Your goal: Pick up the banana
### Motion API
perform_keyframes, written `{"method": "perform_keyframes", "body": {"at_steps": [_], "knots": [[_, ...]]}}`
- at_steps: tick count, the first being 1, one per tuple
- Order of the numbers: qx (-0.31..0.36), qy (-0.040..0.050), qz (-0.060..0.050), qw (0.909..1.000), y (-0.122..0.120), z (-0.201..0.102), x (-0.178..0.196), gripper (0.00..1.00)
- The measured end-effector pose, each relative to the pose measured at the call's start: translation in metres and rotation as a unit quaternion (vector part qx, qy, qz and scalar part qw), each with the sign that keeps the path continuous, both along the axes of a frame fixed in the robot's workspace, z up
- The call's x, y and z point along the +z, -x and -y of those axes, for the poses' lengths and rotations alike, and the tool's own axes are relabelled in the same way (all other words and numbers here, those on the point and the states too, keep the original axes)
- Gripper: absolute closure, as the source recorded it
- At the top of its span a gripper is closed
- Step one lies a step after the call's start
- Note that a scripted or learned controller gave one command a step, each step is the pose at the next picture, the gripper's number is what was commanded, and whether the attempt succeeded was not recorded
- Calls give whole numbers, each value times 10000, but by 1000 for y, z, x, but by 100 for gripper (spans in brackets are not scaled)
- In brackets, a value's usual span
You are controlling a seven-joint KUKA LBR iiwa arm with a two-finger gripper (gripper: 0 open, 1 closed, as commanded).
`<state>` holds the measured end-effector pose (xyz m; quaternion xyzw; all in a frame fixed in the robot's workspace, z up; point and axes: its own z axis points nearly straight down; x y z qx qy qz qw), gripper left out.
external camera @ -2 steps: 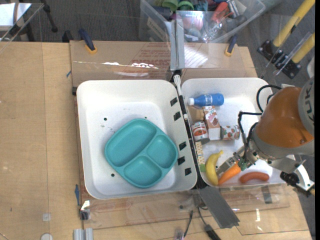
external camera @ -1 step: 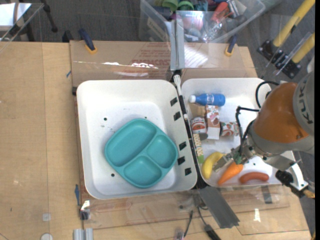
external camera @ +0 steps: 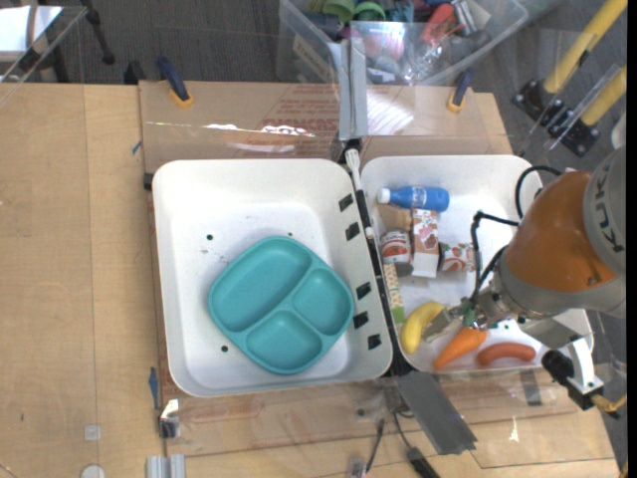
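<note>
Banana (external camera: 419, 324) in right bin (external camera: 498, 172) — arm bent low beside it, fingers (external camera: 476, 314) state unclear.

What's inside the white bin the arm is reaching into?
The right bin holds a banana, a carrot, a red sausage, a blue-capped bottle and small cartons. The arm covers the bin's right part, so anything beneath it is hidden.

The tool (external camera: 476, 313) hangs low in the right bin (external camera: 498, 172), just beside the banana (external camera: 418, 325) and above a carrot (external camera: 460, 348). A blue-capped bottle (external camera: 413, 198) and small cartons (external camera: 426, 242) lie farther back. The left bin (external camera: 199, 187) holds a teal divided plate (external camera: 281, 304).
</note>
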<state>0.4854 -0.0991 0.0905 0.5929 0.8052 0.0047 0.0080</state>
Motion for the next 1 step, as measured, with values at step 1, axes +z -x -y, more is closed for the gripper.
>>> {"method": "perform_keyframes", "body": {"at_steps": [1], "knots": [[34,4,-2,10000,0,0,0,0]]}}
